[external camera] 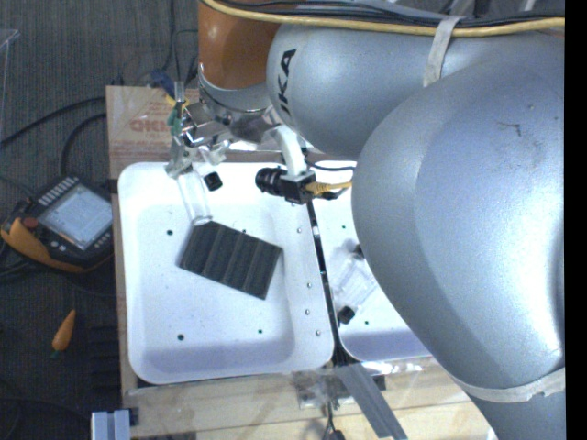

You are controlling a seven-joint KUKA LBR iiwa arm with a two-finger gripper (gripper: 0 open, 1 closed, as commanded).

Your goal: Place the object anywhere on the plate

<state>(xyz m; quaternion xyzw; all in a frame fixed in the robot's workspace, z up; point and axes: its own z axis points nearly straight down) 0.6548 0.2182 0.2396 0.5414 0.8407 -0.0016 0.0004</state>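
Item 1: the grey arm [440, 200] covers most of your view's right side and hides much of the right bin [376, 337].

Item 2: the left bin [156, 337], white and shallow, sits beside the right one, the 2 touching along a shared edge.

Item 3: the dark ribbed plate [229, 259], a flat rectangle lying tilted near the middle of the left bin's floor.

Item 4: a handheld control pendant [64, 223] rests on the floor left of the bench.

Item 5: the gripper [194, 177] hangs over the left bin's far edge, just above the plate's upper corner. You see a clear, pale object [196, 200], possibly a small transparent piece, at its tips; whether the jaws are clamped on it you cannot tell.

Item 6: an orange-handled tool [62, 330] lies on the floor, well apart from the bins.
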